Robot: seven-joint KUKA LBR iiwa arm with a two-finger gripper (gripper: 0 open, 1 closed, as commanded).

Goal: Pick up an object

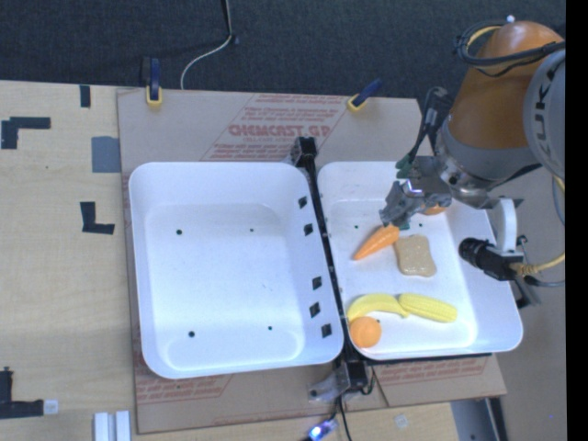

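Note:
The right bin [478, 333] holds an orange carrot [376, 243], a tan bread slice [415, 256], a yellow corn cob [427, 308], a yellow banana [375, 304] and a small orange ball [366, 333]. My gripper [401, 211] hangs low over the bin, its tip just above the carrot's thick right end and the bread's upper edge. A bit of orange [432, 210] peeks out beside the gripper body.
The left bin [147, 246] lies beside the right one, split from it by a black clipped divider [317, 246]. Both rest on a cardboard sheet [257, 127]. A black fitting [487, 257] on the arm sticks out over the right bin's right rim.

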